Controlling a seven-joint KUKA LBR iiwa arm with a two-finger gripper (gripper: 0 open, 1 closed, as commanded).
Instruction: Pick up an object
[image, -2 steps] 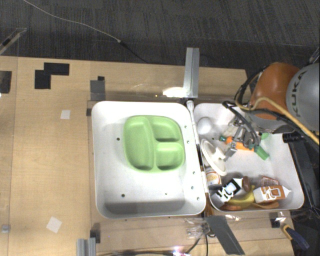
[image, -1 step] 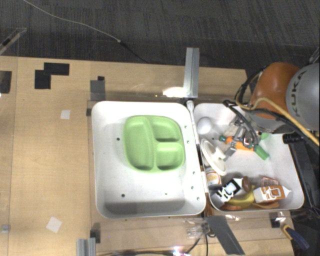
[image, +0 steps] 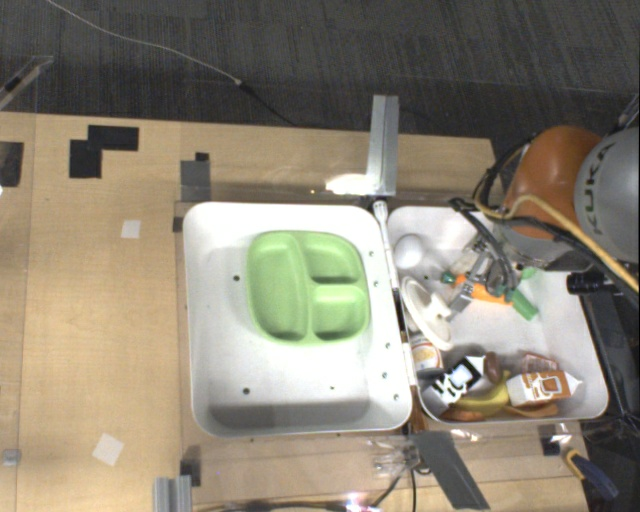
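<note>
- Over at the right of the frame, the grey arm (image: 600, 190) with its orange band reaches down into the right bin (image: 585, 340).
- Its gripper (image: 482, 272) sits low in the upper middle of that bin, right over an orange carrot toy (image: 487, 293) with a green leafy end (image: 524, 303).
- Whether the tool is spread or pressed together cannot be told from this angle, and nothing can be seen pinched in it.
- Just left of the gripper lies a white ball (image: 409, 250), and below that a white cup-like piece (image: 425, 310) tilted on its side.
- Along the bottom edge of the right bin: a black-and-white item (image: 460, 377), a yellow banana (image: 478, 401), and a small orange-and-white carton (image: 543, 387), all bunched close together.
- Centre frame, the left bin (image: 215, 330) holds a green divided tray (image: 305, 285), well apart from the gripper.
- Both bins sit side by side on the wooden bench (image: 90, 330).
</note>
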